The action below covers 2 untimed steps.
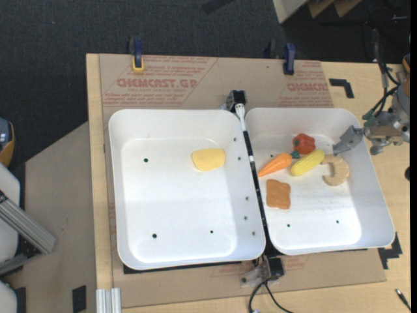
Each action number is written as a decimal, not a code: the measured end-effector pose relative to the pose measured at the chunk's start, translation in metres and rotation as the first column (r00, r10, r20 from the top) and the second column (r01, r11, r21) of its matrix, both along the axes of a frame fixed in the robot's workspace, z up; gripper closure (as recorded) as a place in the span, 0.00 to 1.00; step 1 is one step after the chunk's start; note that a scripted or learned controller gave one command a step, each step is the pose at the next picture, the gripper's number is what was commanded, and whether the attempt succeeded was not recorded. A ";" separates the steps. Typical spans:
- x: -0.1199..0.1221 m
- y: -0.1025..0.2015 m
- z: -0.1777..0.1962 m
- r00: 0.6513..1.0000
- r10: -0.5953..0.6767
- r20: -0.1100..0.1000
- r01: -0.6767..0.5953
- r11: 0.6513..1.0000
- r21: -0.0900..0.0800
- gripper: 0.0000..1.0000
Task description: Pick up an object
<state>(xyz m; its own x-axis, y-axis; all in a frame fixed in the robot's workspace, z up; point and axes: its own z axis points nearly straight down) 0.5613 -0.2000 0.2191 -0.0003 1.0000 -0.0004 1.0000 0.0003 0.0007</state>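
Tan, curved object (336,173) beside gripper (345,142)

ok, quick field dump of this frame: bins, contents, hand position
left bin: one pale yellow piece, upper middle
right bin: five items
right bin items: red pepper, yellow corn, orange carrot, brown-orange flat piece, tan curved piece
cluster: pepper, corn and carrot lie close together
hand: over the right bin's upper right, above the tan piece
held: nothing seen held
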 end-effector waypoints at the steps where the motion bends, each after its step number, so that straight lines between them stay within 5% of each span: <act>1: 0.034 0.062 -0.115 1.000 -0.001 0.022 0.001 1.000 -0.005 0.00; 2: 0.074 0.016 -0.126 1.000 0.001 0.017 -0.001 1.000 0.002 0.00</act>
<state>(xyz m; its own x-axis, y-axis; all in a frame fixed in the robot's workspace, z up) 0.6352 -0.1836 0.0935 -0.0009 1.0000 0.0012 0.9998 0.0009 0.0181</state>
